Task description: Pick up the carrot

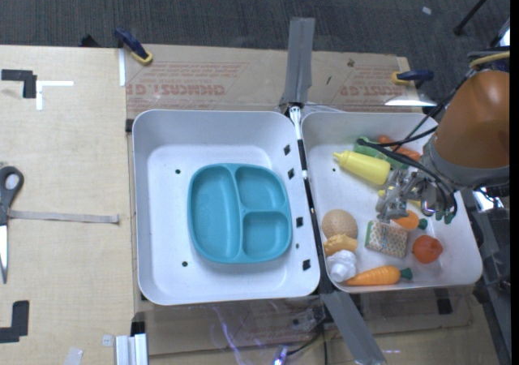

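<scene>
I'm hanging over the right bin [462, 274] now, my gripper [395, 201] low among the toy food, just above the speckled sponge block [387, 238]. Whether my fingers are spread or pressed together, I cannot tell; the clutter hides them. The carrot [375, 276] lies flat along the bin's near edge, green top pointing right, apart from me. A yellow bottle [363, 165] sits behind, a tomato [426, 249] to the right. The left bin [154, 217] holds a teal divided plate [241, 213].
</scene>
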Controlling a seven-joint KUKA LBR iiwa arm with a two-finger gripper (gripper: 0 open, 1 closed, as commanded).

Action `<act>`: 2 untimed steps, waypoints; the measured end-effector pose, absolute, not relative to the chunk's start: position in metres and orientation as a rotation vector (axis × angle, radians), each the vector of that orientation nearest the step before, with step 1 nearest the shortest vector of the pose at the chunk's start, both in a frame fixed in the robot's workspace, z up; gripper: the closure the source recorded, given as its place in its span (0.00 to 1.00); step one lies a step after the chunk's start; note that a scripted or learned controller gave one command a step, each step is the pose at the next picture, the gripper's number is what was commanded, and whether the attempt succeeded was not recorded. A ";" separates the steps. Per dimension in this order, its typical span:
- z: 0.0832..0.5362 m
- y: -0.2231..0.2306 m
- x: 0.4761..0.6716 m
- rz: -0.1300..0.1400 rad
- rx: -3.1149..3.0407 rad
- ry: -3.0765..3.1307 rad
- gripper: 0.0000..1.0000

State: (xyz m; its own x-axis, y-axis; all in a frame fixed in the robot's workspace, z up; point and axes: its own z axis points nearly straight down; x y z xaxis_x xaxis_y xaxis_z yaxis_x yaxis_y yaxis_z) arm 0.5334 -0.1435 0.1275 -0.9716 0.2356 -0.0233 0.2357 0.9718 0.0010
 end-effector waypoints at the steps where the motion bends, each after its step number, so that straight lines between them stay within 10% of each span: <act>1: 0.101 -0.183 0.498 0.005 -0.129 3.119 1.00; 2: 0.101 -0.183 0.493 0.005 0.244 3.113 1.00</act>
State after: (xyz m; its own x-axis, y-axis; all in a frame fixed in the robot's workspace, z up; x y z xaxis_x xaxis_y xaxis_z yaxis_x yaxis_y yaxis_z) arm 0.4931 -0.1830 0.1009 -0.9876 0.1560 -0.0190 0.1559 0.9878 0.0049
